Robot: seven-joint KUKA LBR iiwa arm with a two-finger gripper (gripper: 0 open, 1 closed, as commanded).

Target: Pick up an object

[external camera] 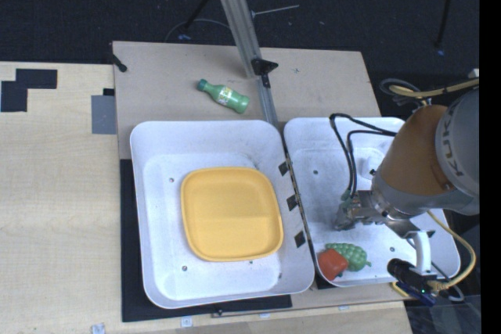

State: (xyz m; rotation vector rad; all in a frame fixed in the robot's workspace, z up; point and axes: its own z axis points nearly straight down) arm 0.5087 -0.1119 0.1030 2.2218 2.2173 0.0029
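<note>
In the right bin (313, 160), near its front edge, lies a toy strawberry (340, 260), red with a green leafy top. My gripper (347, 217) hangs just above and behind it, low over the bin floor, with the orange-banded wrist (415, 160) reaching in from the right. The arm covers the fingertips. A yellow square plate (232, 213) lies flat in the middle of the left bin (156, 160).
A small green bottle (224, 95) lies on its side on the bench behind the left bin. A slanted aluminium rail (244, 19) rises behind the bins. Black cables (344, 138) loop over the right bin's back part. Black clips (293, 202) join the two bins.
</note>
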